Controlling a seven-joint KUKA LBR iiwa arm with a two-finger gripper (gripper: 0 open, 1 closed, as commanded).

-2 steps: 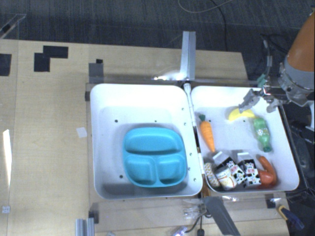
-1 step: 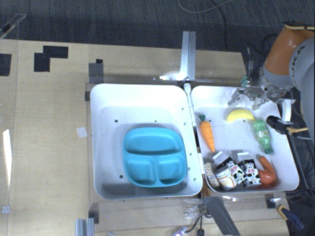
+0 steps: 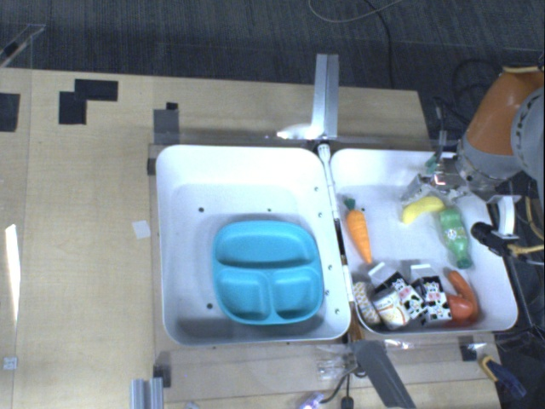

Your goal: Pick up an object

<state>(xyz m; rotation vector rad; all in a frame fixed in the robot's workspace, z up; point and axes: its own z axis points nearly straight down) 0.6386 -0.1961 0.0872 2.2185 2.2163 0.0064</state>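
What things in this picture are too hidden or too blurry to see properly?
- Robot hand, camera view: small and blurred above the yellow banana toy; its grip is unclear.
- Grey arm with orange band: cut off by the right edge.
- Black-and-white patterned pieces in the right white bin: piled, too small to identify.
- Red toy: partly hidden by that pile.
- Green bottle: label unreadable.

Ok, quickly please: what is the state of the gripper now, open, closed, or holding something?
Gripper: cannot be told; it sits just above the yellow banana in the right bin, with nothing seen held.
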